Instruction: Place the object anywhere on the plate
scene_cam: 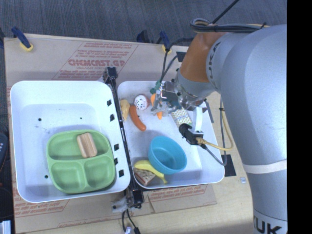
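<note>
The gripper [171, 104] is seen low in the right bin [207, 172], among an orange carrot [137, 118], a spotted egg [141, 102] and a blue bowl [167, 154]. Whether anything is gripped cannot be told — the wrist hides it. The green plate [81, 161] in the left bin [27, 101] already carries a wooden block [87, 145]; a firm grasp should be confirmed before any lift — then a clear compartment aimed for.

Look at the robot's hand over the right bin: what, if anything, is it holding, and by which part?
It cannot be told. The hand sits low over the right bin near the carrot, with nothing visibly between its tips.
</note>
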Controlling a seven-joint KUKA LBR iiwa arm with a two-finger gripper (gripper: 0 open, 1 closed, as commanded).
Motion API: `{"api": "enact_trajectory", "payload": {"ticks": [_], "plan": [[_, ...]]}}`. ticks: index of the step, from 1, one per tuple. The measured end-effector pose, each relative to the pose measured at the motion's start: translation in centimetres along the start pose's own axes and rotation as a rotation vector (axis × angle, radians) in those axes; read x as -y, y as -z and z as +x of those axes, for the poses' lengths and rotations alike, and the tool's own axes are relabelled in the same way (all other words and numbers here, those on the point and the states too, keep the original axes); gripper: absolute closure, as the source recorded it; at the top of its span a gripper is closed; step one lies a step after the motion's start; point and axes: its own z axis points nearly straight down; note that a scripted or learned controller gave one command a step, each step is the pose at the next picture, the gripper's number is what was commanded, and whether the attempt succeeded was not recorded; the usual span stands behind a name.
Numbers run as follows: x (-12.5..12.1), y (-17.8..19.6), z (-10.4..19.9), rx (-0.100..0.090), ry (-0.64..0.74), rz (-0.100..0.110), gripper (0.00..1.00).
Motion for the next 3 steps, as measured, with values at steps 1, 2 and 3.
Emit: {"api": "enact_trajectory", "payload": {"ticks": [1, 2, 3], "plan": [[4.6, 4.2, 7.2, -0.002, 0.06, -0.003, 1.0], [4.7, 4.1, 6.9, 0.001, 0.056, 0.0, 0.0], [10.3, 2.6, 10.5, 0.002, 0.251, 0.003, 0.0]]}}
